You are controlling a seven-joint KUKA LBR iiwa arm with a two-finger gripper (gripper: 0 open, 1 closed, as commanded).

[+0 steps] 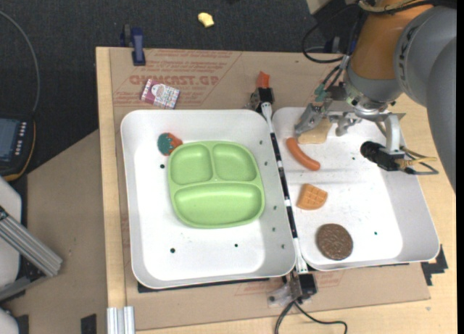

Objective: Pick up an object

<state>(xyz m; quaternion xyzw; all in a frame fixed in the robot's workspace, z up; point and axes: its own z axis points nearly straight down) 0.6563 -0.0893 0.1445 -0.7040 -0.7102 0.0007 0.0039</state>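
The gripper (319,124), fingers spread, straddles a pale wedge (313,135) at upper right, likely light and stiff, best pinched across its flat sides.

The bulky smooth grey robot arm (435,43) carried a broad orange band (380,43) above its wrist. Below sat a metallic silver two-finger gripper (326,119), with thin dark cables looping beside it at nine o'clock.

The arm (417,32) ran off the right edge; the gripper (324,117) covered part of a pale food piece (313,136), its fingers too blurred to judge
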